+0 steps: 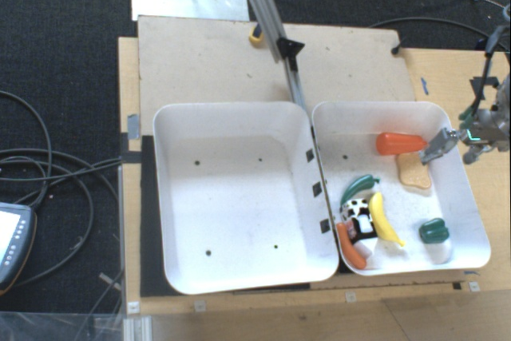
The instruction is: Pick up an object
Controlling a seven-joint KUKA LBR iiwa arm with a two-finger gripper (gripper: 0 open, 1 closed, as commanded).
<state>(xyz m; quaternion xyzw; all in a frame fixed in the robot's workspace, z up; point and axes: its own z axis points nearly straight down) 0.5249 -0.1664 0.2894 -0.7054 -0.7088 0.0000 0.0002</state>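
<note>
**Gripper poised at the crowded bin's far rim**

Dark carpet surrounds the wooden bench, and on it we see two shallow white bins side by side. We find nothing in the left bin but a few dark specks on its floor. Everything sits in the right bin: an orange carrot-like piece near the far wall, a tan flat piece just beside it, a green pepper-like item, a yellow banana, a black-and-white toy touching the banana, an orange-red item by the near left wall, and a small dark green piece apart on the right.

We see the gripper at the right edge, slanting down toward the carrot's end and the tan piece. We cannot tell whether its fingers are apart or together, and nothing visibly sits between them.

We judge the main risk to be a miss. Carrot and tan piece lie close together near the wall, so a closing grasp could nudge one aside, catch both, or scrape the rim. In the cluster by the divider, touching items could drag each other.
</note>
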